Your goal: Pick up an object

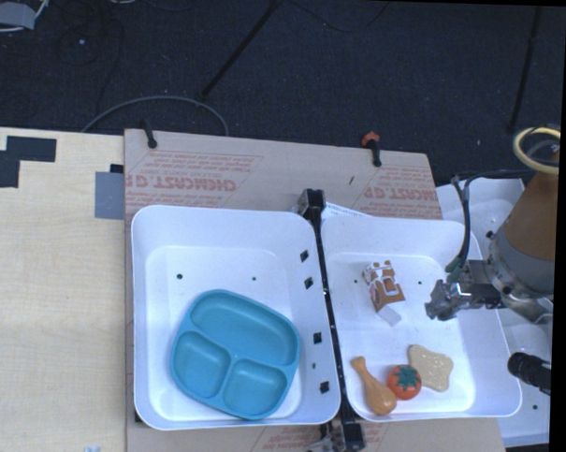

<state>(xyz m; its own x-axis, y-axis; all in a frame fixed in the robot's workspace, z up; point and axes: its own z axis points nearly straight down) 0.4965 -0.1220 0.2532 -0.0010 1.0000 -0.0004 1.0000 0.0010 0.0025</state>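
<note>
Objects counted in the right bin (500, 408): one block (384, 286), one cookie (431, 367), one tomato (405, 381), one drumstick (373, 386). One tray (234, 353) was seen left. Gripper (441, 303) state undeterminable.

Right bin (423, 238) centre open, toys crowd near edge, box (384, 287) upper-mid, left bin's tray (234, 353) fills floor

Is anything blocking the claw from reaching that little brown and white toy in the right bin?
Nothing visible does. The gripper sits just right of the brown and white toy, with bare bin floor between them. The cookie, tomato and drumstick lie nearer the front.
</note>
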